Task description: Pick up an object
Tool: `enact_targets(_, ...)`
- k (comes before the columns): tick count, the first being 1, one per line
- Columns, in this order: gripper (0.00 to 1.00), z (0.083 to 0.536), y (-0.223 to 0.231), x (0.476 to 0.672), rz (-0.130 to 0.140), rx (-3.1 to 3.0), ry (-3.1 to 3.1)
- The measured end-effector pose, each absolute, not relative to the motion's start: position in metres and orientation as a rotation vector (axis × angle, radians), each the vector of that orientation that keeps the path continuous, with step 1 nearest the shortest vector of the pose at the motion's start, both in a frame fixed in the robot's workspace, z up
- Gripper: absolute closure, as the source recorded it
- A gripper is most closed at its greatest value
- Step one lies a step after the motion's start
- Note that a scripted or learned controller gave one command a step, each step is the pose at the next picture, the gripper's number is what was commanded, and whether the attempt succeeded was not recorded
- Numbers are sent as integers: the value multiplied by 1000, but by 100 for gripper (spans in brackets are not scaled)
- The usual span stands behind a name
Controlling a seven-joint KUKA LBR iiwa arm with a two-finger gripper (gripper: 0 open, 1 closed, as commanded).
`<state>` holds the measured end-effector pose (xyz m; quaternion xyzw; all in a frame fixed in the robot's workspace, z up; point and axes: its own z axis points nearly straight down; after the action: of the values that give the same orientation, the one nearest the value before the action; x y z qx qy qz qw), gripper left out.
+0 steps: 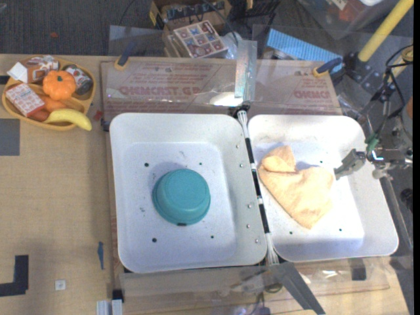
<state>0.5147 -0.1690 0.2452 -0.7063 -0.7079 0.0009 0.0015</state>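
Gripper (pixel 348 165) beside the tan cloth (pixel 298 189) (soft, light, likely pinched at a raised fold); finger state cannot be told.

The robot arm (pixel 394 151) reaches in from the right at mid-height. Its gripper (pixel 346 165) points left and slightly down, low over the right bin's right edge. Finger spacing is unclear.
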Motion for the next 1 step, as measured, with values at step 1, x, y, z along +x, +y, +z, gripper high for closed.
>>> enact_targets(1,0,117,-155,619,1,-2277,-2164)
